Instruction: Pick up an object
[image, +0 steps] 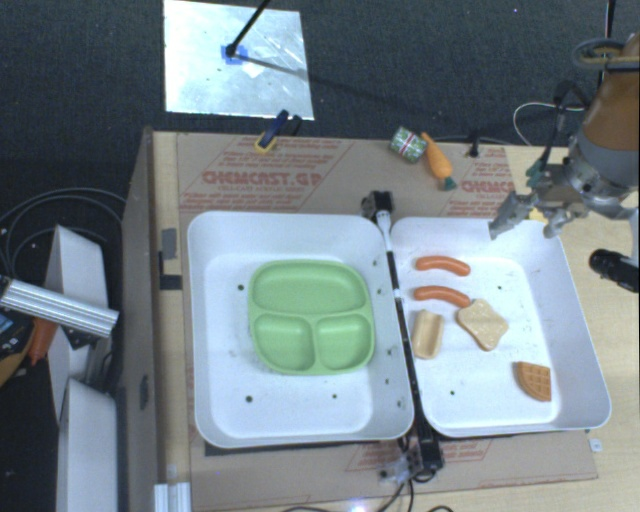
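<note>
Two white bins side by side, arm waiting at the upper right with nothing in its fingers.

In the left bin (215, 400) a green divided plate (311, 316) lies flat near the middle. The right bin (575, 380) holds five food pieces: two sausages, one (442, 264) above the other (441, 294), toward its upper left; a bread roll (428, 333) below them; a slice of toast (483, 324) just beside it; and a waffle piece (534, 380) at the lower right. Above the bins, on the cardboard, sit a small can (407, 143) and a toy carrot (438, 160). At the upper right the gripper (529, 222) hangs over the right bin's far rim, fingers spread apart and clear of all the food.
</note>
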